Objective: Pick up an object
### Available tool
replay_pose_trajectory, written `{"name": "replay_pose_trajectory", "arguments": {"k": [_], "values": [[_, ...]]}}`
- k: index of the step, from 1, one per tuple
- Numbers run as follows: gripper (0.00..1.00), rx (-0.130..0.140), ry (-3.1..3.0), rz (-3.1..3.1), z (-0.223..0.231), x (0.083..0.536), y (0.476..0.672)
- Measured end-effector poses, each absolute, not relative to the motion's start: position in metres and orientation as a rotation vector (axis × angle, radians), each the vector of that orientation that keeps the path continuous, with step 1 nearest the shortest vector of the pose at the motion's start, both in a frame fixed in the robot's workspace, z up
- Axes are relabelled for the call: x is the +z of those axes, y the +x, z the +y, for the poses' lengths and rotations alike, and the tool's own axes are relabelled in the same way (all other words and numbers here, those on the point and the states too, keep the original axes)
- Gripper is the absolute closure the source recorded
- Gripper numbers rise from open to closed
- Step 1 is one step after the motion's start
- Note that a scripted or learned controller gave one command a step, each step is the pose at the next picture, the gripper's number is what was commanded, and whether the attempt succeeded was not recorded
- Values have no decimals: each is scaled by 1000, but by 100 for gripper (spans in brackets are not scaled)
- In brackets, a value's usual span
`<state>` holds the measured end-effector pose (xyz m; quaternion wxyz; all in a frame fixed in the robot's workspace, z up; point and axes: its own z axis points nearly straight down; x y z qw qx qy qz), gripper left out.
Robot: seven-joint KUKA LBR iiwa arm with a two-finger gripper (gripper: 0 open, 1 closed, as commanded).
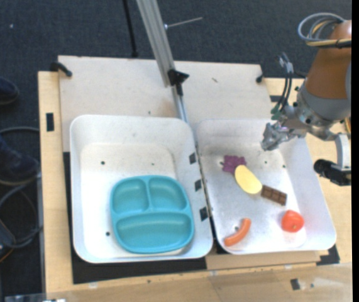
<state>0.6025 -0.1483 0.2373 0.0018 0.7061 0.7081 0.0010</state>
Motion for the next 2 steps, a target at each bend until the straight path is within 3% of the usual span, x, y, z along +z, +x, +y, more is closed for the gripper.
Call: {"name": "replay_pose_trajectory", "arguments": {"k": [2], "values": [[100,4,2213,2230,-42,240,588]]}}
